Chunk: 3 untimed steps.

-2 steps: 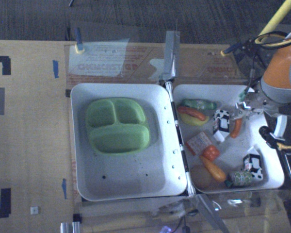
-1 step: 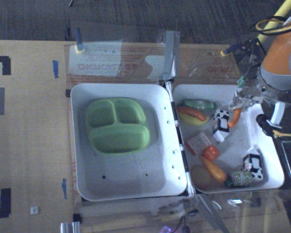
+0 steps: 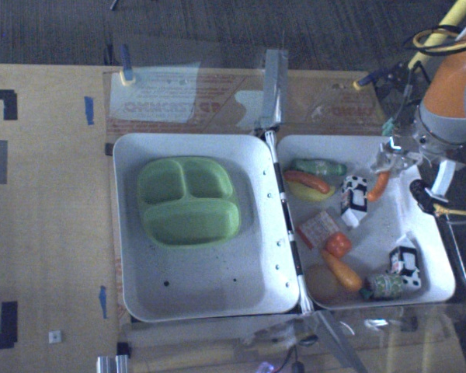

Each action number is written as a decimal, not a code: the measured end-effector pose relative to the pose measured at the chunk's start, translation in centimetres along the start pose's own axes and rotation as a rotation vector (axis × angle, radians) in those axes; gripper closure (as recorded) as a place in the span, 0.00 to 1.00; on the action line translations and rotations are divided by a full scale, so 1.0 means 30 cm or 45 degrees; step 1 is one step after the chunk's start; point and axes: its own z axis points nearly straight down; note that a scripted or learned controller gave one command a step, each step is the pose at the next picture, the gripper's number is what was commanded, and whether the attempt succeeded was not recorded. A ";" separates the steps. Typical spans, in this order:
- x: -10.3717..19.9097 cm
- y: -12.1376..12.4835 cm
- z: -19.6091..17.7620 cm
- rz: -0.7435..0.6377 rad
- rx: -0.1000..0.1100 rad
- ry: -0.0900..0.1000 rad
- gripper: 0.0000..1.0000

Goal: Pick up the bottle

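A small green bottle (image 3: 385, 286) with a dark cap lies on its side near the front edge of the right bin (image 3: 443, 282). It rests against a cow-patterned carton (image 3: 406, 262) and next to an orange carrot (image 3: 342, 271). My gripper (image 3: 391, 160) hangs over the bin's far right part, well behind the bottle. A short orange piece (image 3: 380, 185) sits tilted just under the gripper; I cannot tell whether it is held.
The right bin also holds a green item (image 3: 320, 166), a hot dog on a yellow piece (image 3: 307, 183), a second cow-patterned carton (image 3: 356, 196), a red-and-white packet (image 3: 318, 228) and a red tomato (image 3: 338, 243). A green divided plate (image 3: 188, 200) lies in the left bin (image 3: 217, 286).
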 end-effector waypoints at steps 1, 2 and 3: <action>0.000 0.000 -0.001 0.000 0.000 0.000 0.00; 0.299 -0.034 0.076 0.546 0.009 -0.001 0.00; 0.303 -0.032 0.043 0.540 0.008 -0.004 1.00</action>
